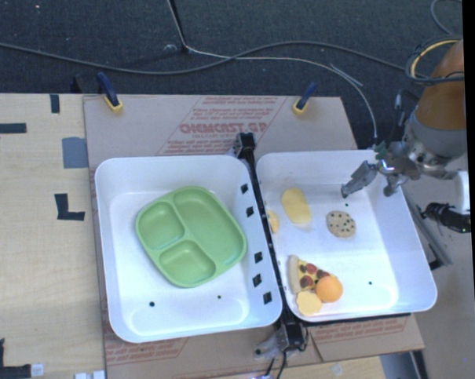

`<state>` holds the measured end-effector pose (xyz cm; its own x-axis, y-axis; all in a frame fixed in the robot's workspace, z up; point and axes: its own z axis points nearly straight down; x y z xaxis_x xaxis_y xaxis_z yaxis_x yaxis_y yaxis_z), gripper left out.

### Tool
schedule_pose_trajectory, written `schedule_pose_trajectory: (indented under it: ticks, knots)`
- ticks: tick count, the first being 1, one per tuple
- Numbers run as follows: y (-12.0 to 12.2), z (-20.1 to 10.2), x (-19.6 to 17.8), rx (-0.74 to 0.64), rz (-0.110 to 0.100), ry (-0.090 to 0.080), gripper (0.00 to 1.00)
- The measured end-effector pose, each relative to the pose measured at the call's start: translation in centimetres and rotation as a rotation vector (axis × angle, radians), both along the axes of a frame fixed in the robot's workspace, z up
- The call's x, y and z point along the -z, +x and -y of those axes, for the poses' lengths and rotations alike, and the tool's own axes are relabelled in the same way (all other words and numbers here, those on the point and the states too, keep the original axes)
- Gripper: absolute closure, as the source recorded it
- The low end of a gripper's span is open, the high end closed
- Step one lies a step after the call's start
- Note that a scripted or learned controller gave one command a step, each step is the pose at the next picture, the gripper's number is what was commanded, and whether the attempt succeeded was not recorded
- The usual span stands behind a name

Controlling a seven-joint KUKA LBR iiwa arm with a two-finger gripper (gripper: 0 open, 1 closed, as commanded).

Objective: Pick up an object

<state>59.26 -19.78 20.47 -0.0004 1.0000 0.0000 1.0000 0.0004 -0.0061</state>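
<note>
My gripper hangs over the far right part of the right bin, open, with nothing between its fingers. A chocolate-chip cookie lies just below and left of it. A pale yellow oblong food piece lies further left. Near the bin's front sit a pizza slice, an orange ball and a small yellow piece, all touching. Another small yellow bit lies against the bin's left wall.
The left bin holds a green divided plate. A black divider strip runs between the bins. Cardboard lies under both bins, held by two clamps at the back. Cables cross the dark floor behind.
</note>
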Motion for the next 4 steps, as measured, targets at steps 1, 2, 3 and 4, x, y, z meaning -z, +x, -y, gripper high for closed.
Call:
schedule_pose_trajectory:
  ticks: [1, 2, 3, 4]
  knots:
    - [-0.6, 0.0, 4.5, 0.000, 0.000, 0.000, 0.00]
    - [-1.3, -0.9, 9.6, -0.001, -0.001, 0.001, 0.00]
    - [-1.1, -0.9, 8.3, -0.002, 0.004, -0.001, 1.00]
    - [-0.3, -0.4, 3.6, -0.001, 0.010, -0.002, 1.00]
